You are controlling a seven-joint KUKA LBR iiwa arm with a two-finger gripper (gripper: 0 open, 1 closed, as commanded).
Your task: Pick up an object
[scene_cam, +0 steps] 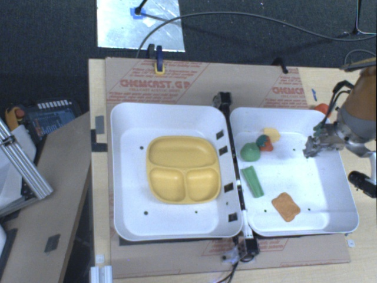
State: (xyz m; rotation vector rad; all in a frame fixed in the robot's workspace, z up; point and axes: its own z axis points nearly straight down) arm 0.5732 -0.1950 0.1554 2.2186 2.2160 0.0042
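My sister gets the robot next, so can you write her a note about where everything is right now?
Gripper: over the right bin's right side, nothing visibly held.
Right bin holds a green ball, yellow piece, small red-orange piece, green stick and orange flat piece.
Left bin holds the yellow tray.
Done: nothing picked yet.
Left: grab one object.

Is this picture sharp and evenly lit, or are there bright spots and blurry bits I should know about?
In the camera view, the silver sheet on the dark floor throws back glare; the two white bins are bright with soft, faint shadows under the toys, such as the green block; the yellow tray looks crisp, while the gripper at the right bin's edge looks slightly soft.
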